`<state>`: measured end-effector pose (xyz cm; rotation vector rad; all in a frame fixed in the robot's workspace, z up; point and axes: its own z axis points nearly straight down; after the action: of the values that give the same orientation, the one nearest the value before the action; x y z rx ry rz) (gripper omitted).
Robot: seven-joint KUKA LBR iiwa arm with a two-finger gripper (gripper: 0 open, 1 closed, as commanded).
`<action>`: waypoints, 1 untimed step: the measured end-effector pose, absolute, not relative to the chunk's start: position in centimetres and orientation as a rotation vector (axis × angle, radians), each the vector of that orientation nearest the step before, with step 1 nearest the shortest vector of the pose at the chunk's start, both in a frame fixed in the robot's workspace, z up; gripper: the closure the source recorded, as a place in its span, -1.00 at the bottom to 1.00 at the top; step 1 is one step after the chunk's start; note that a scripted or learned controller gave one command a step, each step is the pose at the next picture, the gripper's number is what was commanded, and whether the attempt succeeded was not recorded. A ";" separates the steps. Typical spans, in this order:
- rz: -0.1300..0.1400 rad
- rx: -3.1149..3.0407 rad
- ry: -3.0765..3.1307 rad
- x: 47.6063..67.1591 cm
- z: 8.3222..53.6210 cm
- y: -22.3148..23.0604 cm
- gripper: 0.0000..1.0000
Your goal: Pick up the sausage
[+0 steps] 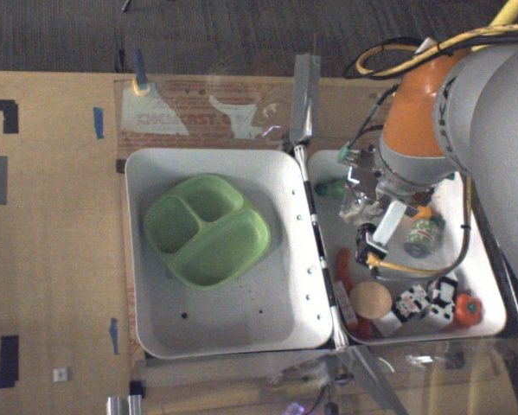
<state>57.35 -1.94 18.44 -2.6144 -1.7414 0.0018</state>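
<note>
Tan bench top carries two white bins: the left bin (241, 314) holds one green divided plate (207, 229), and the right bin (326, 232) holds the clutter. One red sausage (342, 272) lies along that bin's wall at about 8 o'clock, its lower end tucked behind one tan ball (371, 300). It looks light, smooth and rounded, so likely to roll; its bare upper half, taken across its width, seems best. The gripper (359, 204) hangs at 1 o'clock from it; whether it is open I cannot tell. Two cow-patterned toys (410, 302), one jar (422, 236) and one red fruit (468, 309) lie nearby.
</note>
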 end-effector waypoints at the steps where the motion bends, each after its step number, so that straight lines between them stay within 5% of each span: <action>1: 0.002 -2.750 -1.519 57.0 29.4 4.2 1.00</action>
<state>57.03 4.17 29.43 -2.7503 -1.5187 0.0023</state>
